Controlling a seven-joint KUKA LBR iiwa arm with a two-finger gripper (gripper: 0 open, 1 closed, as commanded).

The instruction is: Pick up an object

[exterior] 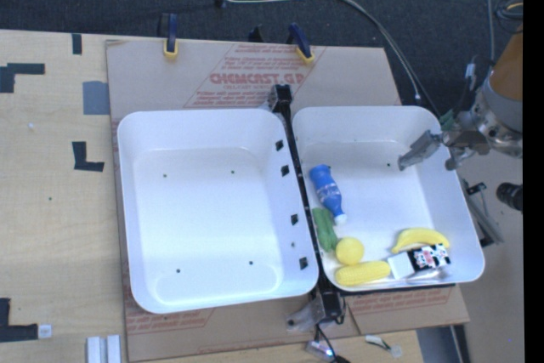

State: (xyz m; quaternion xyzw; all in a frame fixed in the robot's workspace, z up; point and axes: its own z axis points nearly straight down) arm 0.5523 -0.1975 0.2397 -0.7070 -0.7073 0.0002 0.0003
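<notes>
Wooden bench boards are seen under a brown cardboard sheet (255, 76), on which two shallow white bins are set side by side, with dark carpet beyond.

Nearest the camera, along the front wall of the right bin (382, 127), a small cluster of objects is gathered. One yellow corn cob (363, 273) is laid against the front rim. One yellow ball (349, 250) is found touching it just behind. One banana (421, 238) is curved over one small black-and-white box (420, 260) at the front right corner. One green item (324, 228) is laid along the left wall, and one blue bottle (326, 190) with a white cap is placed just behind it, pointing toward the ball. Six objects are counted in all.

The left bin (204, 208) is seen beside it, the two being joined by black clips.

Farther back, the gripper (425, 147) is held over the right bin's far right corner, well apart from the cluster and nearest to none of it. Nothing is seen between its fingers; how far they are parted cannot be told. Two clamps (171, 36) with blue handles are fixed at the cardboard's far edge.
</notes>
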